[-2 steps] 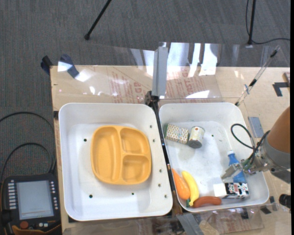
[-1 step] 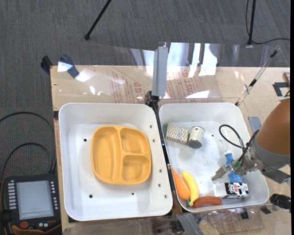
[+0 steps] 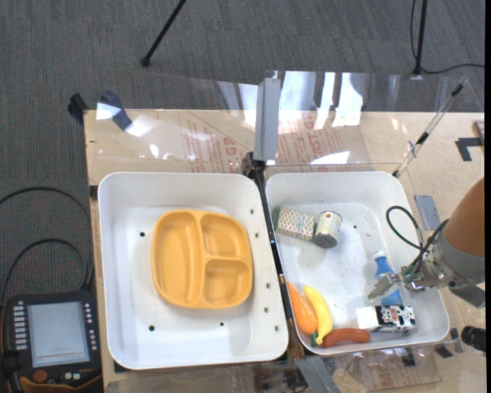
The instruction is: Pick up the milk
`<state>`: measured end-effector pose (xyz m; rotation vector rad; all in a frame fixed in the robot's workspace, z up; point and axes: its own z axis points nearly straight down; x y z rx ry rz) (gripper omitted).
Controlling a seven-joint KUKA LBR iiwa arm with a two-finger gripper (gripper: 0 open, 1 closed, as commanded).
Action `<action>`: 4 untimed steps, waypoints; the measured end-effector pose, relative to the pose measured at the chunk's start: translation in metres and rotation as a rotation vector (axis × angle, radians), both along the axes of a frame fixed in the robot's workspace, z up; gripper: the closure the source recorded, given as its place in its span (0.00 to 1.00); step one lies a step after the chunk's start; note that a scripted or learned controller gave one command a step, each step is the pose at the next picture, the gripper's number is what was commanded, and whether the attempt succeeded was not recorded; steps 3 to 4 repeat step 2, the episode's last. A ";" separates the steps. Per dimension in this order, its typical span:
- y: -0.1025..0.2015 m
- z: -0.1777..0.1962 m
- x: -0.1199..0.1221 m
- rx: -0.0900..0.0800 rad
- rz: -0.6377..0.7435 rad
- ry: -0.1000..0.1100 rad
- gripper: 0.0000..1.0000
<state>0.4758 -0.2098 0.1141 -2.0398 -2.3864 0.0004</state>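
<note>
Your gripper (image 3: 390, 285) hovers with fingers spread just above the milk carton (image 3: 390, 318), lying flat beside a sausage (image 3: 345, 337); closing off-centre could push it away.

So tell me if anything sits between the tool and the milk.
Nothing visible does. The tool hangs right above the milk carton, which lies in the right bin beside the sausage.

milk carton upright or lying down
Lying down: the milk carton rests flat on its side near the right bin's front corner, below the hand.
</note>
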 end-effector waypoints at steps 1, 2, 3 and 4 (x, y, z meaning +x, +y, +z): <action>0.030 0.010 0.000 0.001 0.027 0.002 0.00; -0.002 -0.012 0.000 0.002 0.103 0.002 0.00; -0.002 -0.012 0.000 0.002 0.103 0.002 0.00; -0.002 -0.012 0.000 0.002 0.103 0.002 0.00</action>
